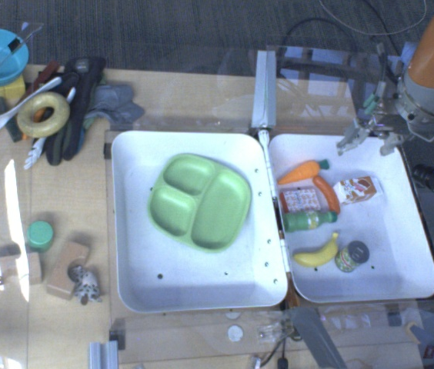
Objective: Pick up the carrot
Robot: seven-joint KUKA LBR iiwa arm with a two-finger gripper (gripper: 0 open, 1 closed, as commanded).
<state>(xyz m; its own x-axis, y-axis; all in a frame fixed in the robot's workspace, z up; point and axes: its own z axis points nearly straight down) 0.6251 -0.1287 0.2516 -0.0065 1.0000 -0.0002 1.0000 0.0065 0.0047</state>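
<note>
The gripper (369, 135) hangs spread and empty over the right bin's (402, 279) far edge, approach unfinished, the carrot (302, 172) lying beside its left wall, so next it must drop over that.

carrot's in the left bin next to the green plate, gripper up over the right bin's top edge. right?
Not quite. The carrot lies in the right bin, at its upper left beside the divider. The green plate sits alone in the left bin. The gripper is indeed over the right bin's top edge, as the camera view shows.
</note>
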